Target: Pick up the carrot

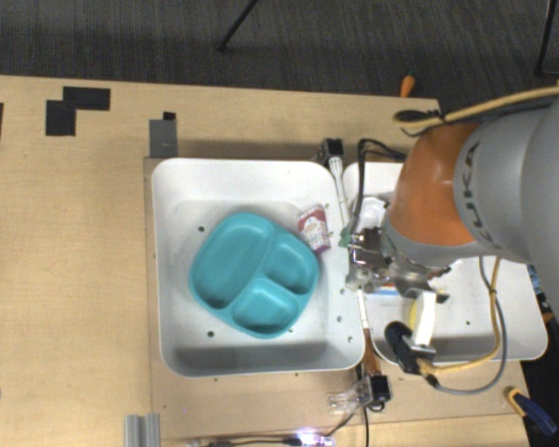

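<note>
A pale wooden bench (65, 277) bears two white bins; the left bin (168, 250) holds a teal divided plate (254, 273) and a small red packet (314, 228) just beside it; the arm (503, 184) covers most of the right bin (526, 338); the gripper (377, 261) hangs by the shared wall, its state impossible to tell; the carrot's place cannot be told, probably hidden under the arm, so the robot should descend slowly and close only once centred

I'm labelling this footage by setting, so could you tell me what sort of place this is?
Most likely a robotics lab workcell: a wooden bench bears two white bins, a grey arm with an orange band hangs over them, and loose cables trail nearby.
</note>
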### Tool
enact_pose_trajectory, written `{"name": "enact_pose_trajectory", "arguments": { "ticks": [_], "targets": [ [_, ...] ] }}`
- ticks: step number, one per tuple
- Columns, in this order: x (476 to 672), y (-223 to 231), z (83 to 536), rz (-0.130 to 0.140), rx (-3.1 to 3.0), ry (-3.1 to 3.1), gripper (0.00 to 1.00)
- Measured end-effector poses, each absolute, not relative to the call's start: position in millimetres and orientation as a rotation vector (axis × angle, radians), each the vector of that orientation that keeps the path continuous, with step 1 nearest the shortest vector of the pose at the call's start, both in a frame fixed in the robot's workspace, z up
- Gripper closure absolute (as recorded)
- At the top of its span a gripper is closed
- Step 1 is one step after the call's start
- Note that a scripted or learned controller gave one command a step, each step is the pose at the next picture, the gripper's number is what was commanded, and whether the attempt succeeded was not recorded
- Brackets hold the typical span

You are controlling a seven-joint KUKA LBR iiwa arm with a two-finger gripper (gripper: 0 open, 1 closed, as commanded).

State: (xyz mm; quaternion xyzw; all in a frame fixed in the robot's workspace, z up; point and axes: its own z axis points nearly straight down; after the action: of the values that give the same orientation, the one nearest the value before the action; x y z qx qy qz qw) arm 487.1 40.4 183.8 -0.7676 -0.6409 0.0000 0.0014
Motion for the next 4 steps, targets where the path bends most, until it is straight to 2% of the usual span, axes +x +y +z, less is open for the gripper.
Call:
{"name": "enact_pose_trajectory", "arguments": {
  "ticks": [1, 2, 3, 4],
  "targets": [
    [487.3, 39.3, 184.0, 0.000, -2.413, -2.010, 0.00],
    [487.7, -62.1, 184.8, 0.001, -2.258, -2.189, 0.00],
    [488.7, 0.6, 184.8, -0.008, -2.451, -1.968, 0.00],
    [488.7, -79.0, 295.7, -0.009, -2.675, -1.659, 0.00]
  ]
}}
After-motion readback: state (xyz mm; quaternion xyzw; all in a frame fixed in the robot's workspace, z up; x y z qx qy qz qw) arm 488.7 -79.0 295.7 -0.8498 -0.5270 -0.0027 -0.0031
